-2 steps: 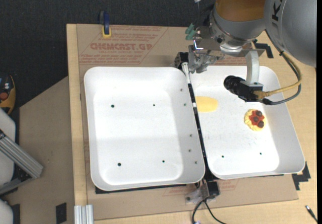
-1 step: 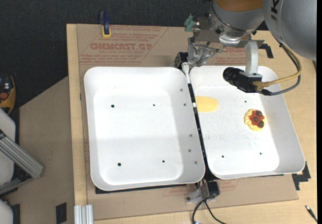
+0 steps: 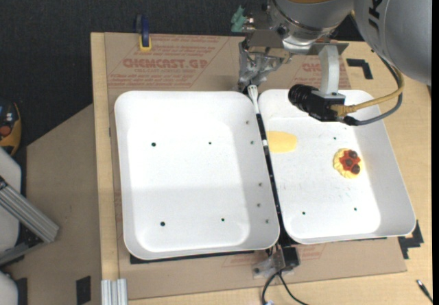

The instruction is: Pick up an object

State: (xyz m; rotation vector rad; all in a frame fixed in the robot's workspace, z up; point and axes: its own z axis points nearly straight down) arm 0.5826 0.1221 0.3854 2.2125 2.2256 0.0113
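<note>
My gripper (image 3: 252, 77) hovers at the bins' far seam, state indiscernible; next, approach the yellow disc (image 3: 282, 141).

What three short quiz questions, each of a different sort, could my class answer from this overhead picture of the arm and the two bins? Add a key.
1. True or false: the plain yellow piece lies in the left bin.
2. Which object lies nearer the seam between the bins? A) the yellow piece with red spots B) the plain yellow piece
3. Fill in: the gripper hangs over the ____ end of the seam between the bins.

Key: 1 false, it lies in the right bin. 2 B. 3 far.
</note>
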